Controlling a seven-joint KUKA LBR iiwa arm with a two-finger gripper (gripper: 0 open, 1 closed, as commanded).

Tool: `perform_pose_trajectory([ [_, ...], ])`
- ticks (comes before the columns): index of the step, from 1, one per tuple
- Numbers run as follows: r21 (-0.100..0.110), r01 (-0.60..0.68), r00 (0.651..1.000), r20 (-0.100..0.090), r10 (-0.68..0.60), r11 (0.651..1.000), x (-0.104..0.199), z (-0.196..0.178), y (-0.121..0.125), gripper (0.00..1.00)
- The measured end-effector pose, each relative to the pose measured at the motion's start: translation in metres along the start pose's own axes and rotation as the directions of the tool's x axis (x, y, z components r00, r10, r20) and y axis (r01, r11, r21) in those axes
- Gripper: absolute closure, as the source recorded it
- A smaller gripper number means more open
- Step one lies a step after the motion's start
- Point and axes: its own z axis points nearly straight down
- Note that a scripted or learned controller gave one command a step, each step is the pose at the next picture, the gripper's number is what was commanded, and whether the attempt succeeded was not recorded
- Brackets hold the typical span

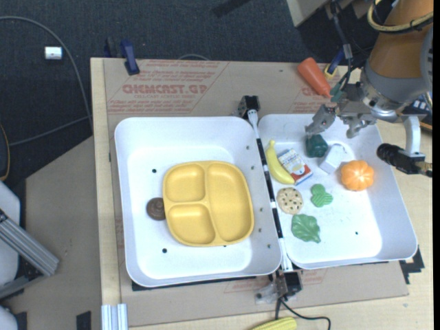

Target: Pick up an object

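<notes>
Grey hand (338,121) spread open, empty, above dark-green toy (317,146).

printed in faded red along the far strip of the brown cardboard sheet (179,88) lying under the bins on the worktop: "chemcast gp" in large letters, upside-right to the camera, with smaller red lines above and below too blurred to read. more red print on the same sheet near its far right corner, also unreadable. on the small red-and-white packet (295,167) in the right bin (385,236), some marking, too small to make out.
</notes>
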Motion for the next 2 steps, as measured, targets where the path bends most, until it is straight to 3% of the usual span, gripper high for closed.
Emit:
perform_pose_trajectory([
  [1, 0.003, 0.0, 1.0, 0.0, 0.0, 1.0, -0.014, 0.117, 0.046, 0.0],
  [2, 0.001, -0.001, 1.0, 0.001, 0.001, 1.0, -0.025, 0.142, 0.048, 0.0],
])
